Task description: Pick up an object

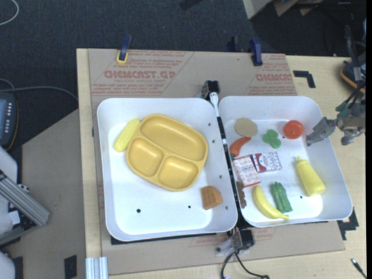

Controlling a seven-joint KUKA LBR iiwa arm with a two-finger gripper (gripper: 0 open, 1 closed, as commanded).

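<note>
arm: enters at right edge | tool [323, 131]: low, points left | grip: seemingly nothing held

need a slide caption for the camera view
Gripper at the right bin's far edge, above the toy food; yellow divided tray and corn in the left bin.

A brown board [174, 68] printed with red lettering lies under the two white bins [110, 156], held at its far edge by a yellow clamp [122, 56] and a blue clamp [256, 52]. Dark carpet [87, 10] lies beyond. At the left edge stands what may be a metal frame [23, 199].
</note>
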